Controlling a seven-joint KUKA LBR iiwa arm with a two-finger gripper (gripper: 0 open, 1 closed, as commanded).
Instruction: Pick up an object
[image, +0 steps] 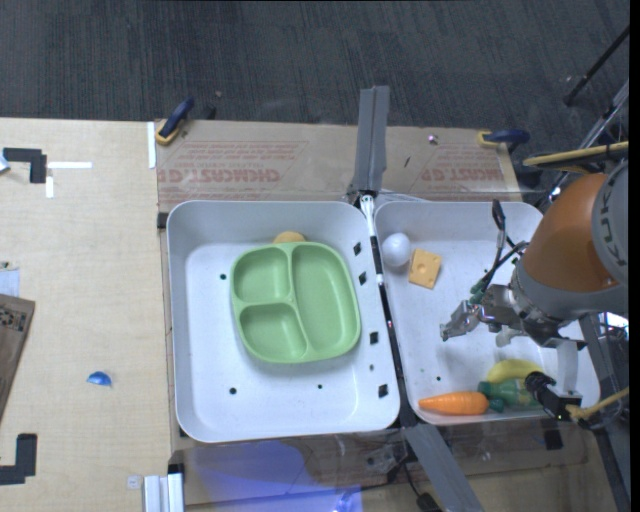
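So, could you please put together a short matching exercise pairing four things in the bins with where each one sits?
Things:
1. green divided plate
2. white ball
3. cheese wedge
4. carrot

Places:
A. right bin, near its front edge
B. left bin, in the middle
C. right bin, back-left corner by the divider
D. right bin, just right of the ball

Pairs: 1-B, 2-C, 3-D, 4-A
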